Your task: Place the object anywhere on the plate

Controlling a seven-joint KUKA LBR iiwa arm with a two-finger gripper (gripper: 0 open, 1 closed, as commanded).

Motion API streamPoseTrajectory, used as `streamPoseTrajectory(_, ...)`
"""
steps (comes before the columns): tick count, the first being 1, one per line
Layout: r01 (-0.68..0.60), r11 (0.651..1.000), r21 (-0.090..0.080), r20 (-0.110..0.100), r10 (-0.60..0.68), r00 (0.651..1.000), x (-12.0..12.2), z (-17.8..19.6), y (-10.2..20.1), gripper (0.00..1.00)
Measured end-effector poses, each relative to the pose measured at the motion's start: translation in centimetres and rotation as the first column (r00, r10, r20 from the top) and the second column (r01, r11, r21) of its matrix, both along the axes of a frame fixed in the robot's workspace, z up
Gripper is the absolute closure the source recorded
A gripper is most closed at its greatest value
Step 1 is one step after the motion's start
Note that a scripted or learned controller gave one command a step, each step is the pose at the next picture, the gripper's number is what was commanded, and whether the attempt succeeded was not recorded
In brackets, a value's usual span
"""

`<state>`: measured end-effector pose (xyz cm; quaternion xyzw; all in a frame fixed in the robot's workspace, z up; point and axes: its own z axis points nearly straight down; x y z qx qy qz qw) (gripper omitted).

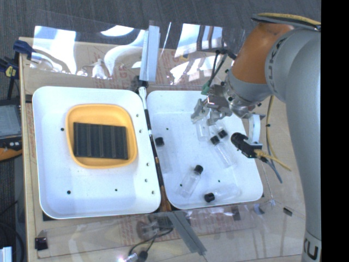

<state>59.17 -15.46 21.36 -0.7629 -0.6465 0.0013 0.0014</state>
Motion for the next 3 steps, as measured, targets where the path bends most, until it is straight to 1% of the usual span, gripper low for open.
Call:
streamPoseTrajectory(1, -0.087, 0.996, 0.0, -0.002, 0.087, 0.996, -2.8, -4.2, 4.8, 1.0)
streamPoseTrajectory(2, -0.139, 0.99, 0.001, -0.002, 0.139, 0.99, -8.8, -2.3, 10.1, 1.0)
streamPoseTrajectory(3, -0.137, 0.991, 0.0, -0.001, 0.137, 0.991, -8.8, -2.3, 10.0, 0.0)
